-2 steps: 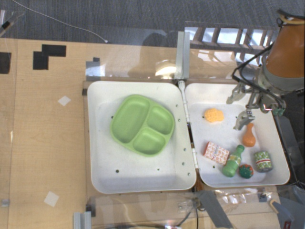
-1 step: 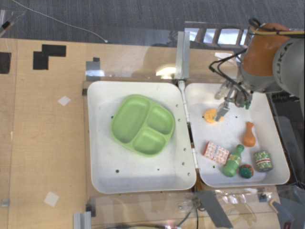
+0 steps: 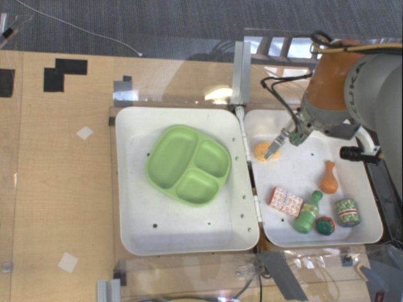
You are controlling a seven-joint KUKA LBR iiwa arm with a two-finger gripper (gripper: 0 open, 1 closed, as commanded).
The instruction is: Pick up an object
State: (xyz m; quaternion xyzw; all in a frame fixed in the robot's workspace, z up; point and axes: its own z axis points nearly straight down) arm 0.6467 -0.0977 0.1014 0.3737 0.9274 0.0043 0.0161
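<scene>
My pincer (image 3: 273,150) is down in the right bin (image 3: 352,234), at its upper left part, close to the wall it shares with the left bin (image 3: 135,231). The tips sit over a small yellow-orange piece (image 3: 260,150), which lies on the bin floor near that dividing wall. The tips overlap the right side of the piece in this view. I cannot tell whether my fingers are apart or together, nor whether they grip the piece at all.

Other items in the right bin lie well apart from my pincer, toward the lower right:
- an orange pear-shaped piece (image 3: 329,177), near the right side;
- a red-and-white patterned box (image 3: 286,201), lying flat;
- a green bottle (image 3: 308,213), tilted, just beside the box;
- a small red-and-green round piece (image 3: 325,226), touching or almost touching the bottle's base;
- a green-and-white can-like item (image 3: 347,212), near the right wall.

None of these stands between my pincer and the yellow-orange piece. The nearest obstruction is the dividing wall, just left of the piece.

The left bin holds a green divided plate (image 3: 187,163), three compartments, set at a slant near the middle.
</scene>
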